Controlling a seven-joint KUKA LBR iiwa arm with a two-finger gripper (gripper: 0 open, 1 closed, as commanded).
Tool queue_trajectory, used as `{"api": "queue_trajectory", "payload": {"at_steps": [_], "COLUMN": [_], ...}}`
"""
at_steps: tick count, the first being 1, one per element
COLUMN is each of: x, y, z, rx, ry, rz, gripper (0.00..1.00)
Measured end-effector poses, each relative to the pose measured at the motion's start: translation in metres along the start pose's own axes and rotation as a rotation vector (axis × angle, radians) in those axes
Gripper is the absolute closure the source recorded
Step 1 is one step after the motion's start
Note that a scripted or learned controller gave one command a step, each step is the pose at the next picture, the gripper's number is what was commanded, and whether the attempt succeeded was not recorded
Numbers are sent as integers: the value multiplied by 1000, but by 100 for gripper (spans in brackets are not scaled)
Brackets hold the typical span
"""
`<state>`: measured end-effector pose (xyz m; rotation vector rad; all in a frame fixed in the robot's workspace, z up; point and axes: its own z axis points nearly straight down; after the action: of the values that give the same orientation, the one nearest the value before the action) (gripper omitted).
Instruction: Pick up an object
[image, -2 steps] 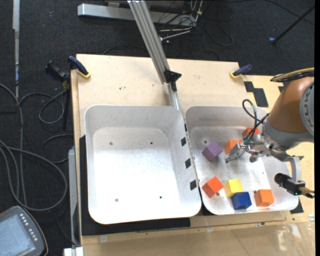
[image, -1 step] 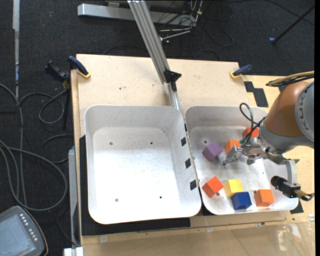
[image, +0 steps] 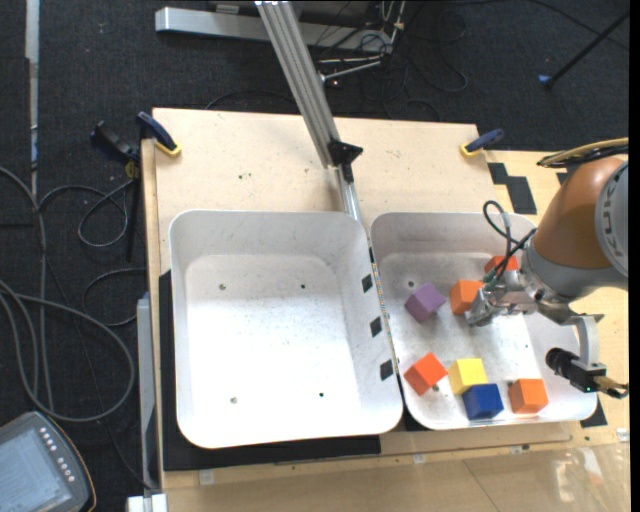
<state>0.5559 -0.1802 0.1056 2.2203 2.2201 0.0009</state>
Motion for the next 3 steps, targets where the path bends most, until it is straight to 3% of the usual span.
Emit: {"api": "queue_trajectory", "payload": {"at_steps": [2, 3], "x": [11, 11], "y": [0, 1], "z": [-116, -126], "rx": [-5, -2], "ry": [-2, 0], "rz": [-4, -3], "gripper": [100, 100]}}
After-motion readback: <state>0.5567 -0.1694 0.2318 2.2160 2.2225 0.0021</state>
